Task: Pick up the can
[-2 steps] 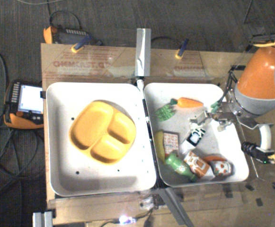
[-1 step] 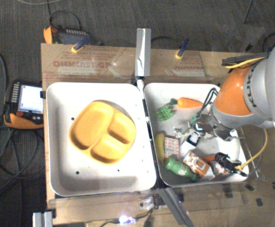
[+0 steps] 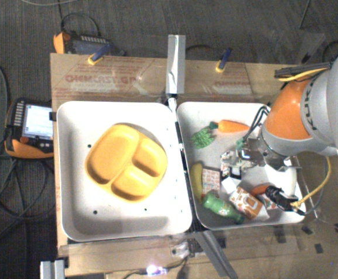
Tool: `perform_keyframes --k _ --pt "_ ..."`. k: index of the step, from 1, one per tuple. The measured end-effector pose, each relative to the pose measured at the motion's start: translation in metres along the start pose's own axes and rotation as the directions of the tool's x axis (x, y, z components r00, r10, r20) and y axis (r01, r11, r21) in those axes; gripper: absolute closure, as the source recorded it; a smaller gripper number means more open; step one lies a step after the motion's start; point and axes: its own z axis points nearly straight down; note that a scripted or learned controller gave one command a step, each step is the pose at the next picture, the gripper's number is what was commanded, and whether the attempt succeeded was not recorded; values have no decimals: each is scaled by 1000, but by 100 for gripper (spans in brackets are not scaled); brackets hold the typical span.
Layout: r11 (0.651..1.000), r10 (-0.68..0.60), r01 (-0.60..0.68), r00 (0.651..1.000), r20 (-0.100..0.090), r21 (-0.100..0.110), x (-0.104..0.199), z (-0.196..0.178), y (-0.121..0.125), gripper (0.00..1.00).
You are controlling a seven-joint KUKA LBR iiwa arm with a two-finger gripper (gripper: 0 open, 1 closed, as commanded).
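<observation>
The two-finger gripper hangs low over the middle of the right-hand shallow white bin, carried by the grey arm with its orange band reaching in from the right. Whether the pincer is open or closed, and whether it grips anything, cannot be told from this angle. Just below it lie a small red-and-white printed packet and an orange-and-white printed can on its side near the bin's front edge. Beside the can lies a green plastic bottle, also on its side. A yellow banana-like piece lies along the bin's left wall. Toward the back are a green leafy toy vegetable and an orange toy carrot. The left-hand shallow white bin holds a yellow three-compartment plastic plate.
</observation>
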Motion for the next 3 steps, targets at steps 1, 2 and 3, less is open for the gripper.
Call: perform_keyframes --k 1,2,3 --pt "952 305 -305 952 6 -1 8 -117 2 100" --pt "882 471 -471 882 5 0 6 -136 -2 100" --pt "854 520 -520 854 6 1 43 -127 25 100"
